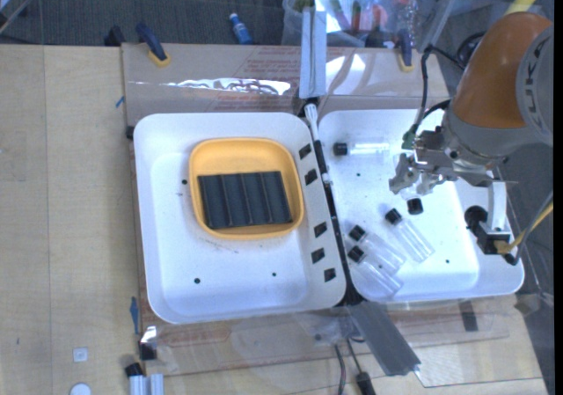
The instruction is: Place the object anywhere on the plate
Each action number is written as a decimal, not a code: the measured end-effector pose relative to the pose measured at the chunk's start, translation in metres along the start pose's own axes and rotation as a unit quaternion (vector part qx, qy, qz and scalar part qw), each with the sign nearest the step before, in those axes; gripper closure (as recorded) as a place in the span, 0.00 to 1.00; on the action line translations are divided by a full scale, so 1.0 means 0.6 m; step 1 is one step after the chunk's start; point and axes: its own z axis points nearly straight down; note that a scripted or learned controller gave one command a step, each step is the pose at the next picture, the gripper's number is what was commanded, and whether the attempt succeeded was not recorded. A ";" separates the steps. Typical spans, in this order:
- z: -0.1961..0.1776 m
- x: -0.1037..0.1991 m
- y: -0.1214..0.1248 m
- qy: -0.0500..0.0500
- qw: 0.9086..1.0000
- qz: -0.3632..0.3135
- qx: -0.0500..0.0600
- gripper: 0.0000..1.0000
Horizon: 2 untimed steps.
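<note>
The clear tubes (387,254) lie in the right bin (457,270) – none on the yellow plate (244,154) in the left bin (167,279) – so placing remains, with the gripper (413,175) hovering above, its state unclear.

Yellow plate (201,162) carrying a ribbed dark insert, well left of pincer (412,175); clear vials (406,236) lying just below it.

No readable text anywhere here: faint reddish print runs along the cardboard strip (255,63) behind the bins, too blurred to make out.
</note>
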 end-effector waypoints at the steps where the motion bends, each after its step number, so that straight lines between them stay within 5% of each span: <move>1: -0.024 -0.001 0.078 -0.001 0.995 -0.100 -0.002 1.00; 2: -0.042 0.037 0.115 -0.001 0.965 -0.264 -0.003 1.00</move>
